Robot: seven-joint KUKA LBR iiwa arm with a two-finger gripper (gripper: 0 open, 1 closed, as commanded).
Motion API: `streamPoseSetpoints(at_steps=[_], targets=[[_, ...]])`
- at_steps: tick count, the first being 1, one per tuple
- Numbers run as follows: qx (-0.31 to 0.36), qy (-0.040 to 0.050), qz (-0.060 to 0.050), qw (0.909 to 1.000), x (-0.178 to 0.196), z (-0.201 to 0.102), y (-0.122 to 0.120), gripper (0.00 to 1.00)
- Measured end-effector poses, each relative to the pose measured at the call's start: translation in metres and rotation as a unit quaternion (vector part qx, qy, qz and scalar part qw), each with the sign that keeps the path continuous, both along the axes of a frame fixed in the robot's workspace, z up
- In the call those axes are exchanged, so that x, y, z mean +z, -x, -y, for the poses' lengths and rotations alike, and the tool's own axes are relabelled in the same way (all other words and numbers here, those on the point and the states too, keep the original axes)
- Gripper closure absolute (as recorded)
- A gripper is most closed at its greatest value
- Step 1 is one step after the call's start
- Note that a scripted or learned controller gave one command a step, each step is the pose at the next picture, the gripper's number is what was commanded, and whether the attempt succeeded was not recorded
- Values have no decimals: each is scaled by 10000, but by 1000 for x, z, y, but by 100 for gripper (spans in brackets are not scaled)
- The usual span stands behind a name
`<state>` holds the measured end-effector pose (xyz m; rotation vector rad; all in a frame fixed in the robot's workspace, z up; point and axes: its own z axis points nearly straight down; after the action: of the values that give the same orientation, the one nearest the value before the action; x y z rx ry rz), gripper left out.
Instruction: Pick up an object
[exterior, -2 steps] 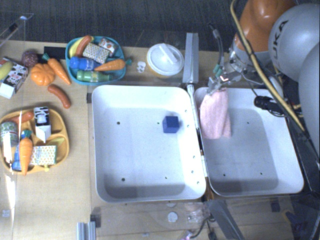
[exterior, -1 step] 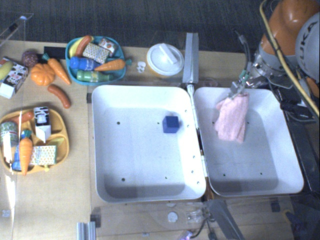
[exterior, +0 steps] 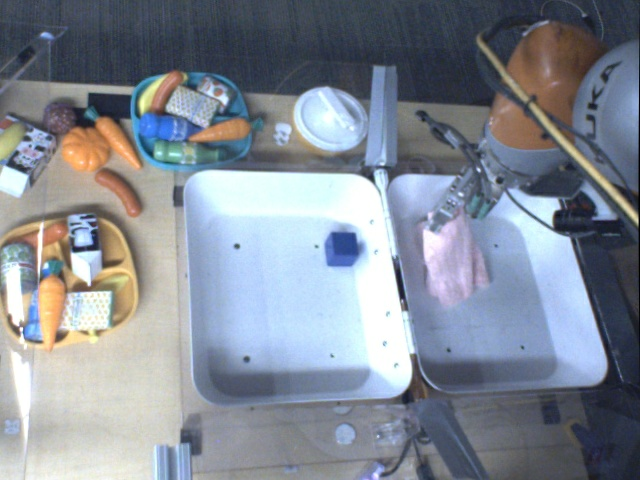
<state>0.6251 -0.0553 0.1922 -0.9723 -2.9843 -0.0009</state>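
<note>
A pink cloth (exterior: 452,261) hangs from my gripper (exterior: 449,215) over the left part of the right bin (exterior: 540,358). The cloth's upper edge is pinched between the fingers, and the rest drapes down toward the bin floor. A small blue cube (exterior: 342,248) lies on the floor of the left bin (exterior: 250,338), right of its centre and well apart from my gripper. The arm comes in from the upper right, with its orange band above the wrist.
A round white lid (exterior: 331,118) sits behind the bins. A blue bowl (exterior: 190,120) of toy food stands at the back left. A yellow tray (exterior: 68,280) of toys lies at the left edge. A pumpkin (exterior: 83,149) and sausage (exterior: 119,191) lie loose on the bench.
</note>
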Motion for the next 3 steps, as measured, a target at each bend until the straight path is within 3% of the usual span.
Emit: streamPoseSetpoints(at_steps=[1, 2, 3], targets=[[-4, -1, 4, 10000, 0, 0, 0, 0], [-5, 3, 22, 10000, -93, 37, -10, 0], [-8, -6, 32, 10000, -84, 36, -11, 100]])
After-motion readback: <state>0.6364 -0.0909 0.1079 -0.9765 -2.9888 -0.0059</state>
